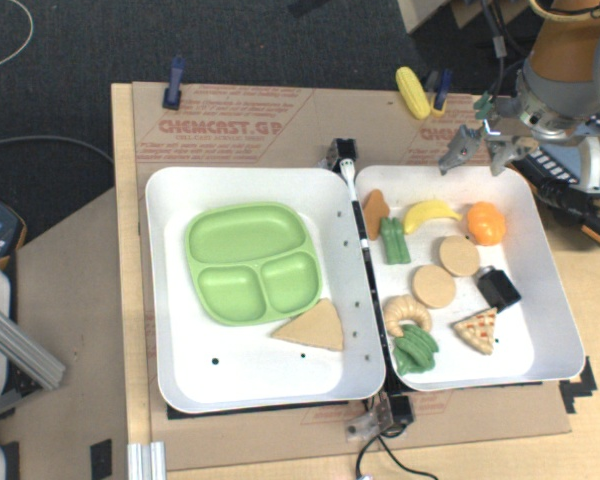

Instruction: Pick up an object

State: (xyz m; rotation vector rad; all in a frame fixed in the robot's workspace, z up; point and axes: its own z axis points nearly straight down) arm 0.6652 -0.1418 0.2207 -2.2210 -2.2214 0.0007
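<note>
Your smooth white right bin [550, 298] holds small molded toy foods, well apart from the glossy green divided plate [252, 261] in the left bin [170, 298]. Your metal jaws [478, 150] hang spread and empty above the curved banana [430, 212] and round orange [486, 223].

Two white bins [170, 268] on bench [140, 138]

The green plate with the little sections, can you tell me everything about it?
The green plate is pale green and looks like smooth plastic. It has rounded corners and three compartments: one long one along the far side and two smaller ones nearer the camera. Nothing sits in any of them. It lies flat, turned slightly askew, in the left white bin. A tan triangular wedge lies just past its near right corner, close to it or just touching.
</note>
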